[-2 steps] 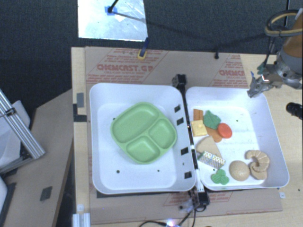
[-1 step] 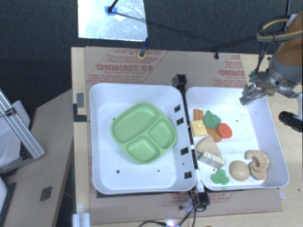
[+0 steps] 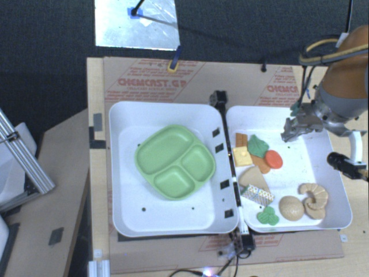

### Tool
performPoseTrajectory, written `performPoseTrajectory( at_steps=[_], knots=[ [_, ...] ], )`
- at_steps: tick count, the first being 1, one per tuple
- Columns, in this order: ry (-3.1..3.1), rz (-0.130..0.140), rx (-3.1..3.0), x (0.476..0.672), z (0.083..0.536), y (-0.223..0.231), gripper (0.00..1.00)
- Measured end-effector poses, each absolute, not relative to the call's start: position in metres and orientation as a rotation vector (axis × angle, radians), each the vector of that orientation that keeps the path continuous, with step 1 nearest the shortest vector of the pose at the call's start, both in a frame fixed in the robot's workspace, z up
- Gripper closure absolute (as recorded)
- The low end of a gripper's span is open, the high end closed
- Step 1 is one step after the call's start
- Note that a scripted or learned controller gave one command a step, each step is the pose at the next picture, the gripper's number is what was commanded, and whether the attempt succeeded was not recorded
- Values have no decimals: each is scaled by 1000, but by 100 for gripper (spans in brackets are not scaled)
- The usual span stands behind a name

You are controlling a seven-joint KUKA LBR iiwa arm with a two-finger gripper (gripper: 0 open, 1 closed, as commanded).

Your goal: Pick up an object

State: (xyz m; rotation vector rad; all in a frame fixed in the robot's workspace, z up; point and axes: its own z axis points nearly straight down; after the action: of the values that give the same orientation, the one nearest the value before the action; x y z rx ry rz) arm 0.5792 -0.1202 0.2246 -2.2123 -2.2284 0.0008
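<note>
Nearest the camera, along the front wall of the right bin (image 3: 340, 215), a green sprig (image 3: 267, 216), a bun (image 3: 292, 208) and a croissant (image 3: 315, 199) are set in a row. Far to the left of the fingers, a green plate (image 3: 174, 162) is laid in the left bin (image 3: 124, 154), apparently as a destination for sorted food. Left of and below the fingers, loose toy foods are clustered by the divider: a brown block (image 3: 241, 139), cheese (image 3: 242, 156), a leafy green (image 3: 258, 146), a tomato (image 3: 273, 159), a wedge (image 3: 253, 179) and a wrapped candy (image 3: 257, 195). These appear to be scattered as pick candidates. The gripper (image 3: 291, 133) is poised over the bin's bare rear floor, nothing being seen between its fingers; how far they are parted cannot be told. The tomato and leafy green are judged the nearest targets.
</note>
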Motion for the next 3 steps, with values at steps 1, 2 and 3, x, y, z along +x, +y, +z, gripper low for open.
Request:
performPoseTrajectory(
  at_steps=[1, 2, 3],
  knots=[
    [-2228, 0, -2210, 548, 215, -83, 100],
    [-2229, -1, -2211, 535, 216, -45, 100],
    [-2224, -2, -2221, 538, 220, -53, 100]
  ],
)
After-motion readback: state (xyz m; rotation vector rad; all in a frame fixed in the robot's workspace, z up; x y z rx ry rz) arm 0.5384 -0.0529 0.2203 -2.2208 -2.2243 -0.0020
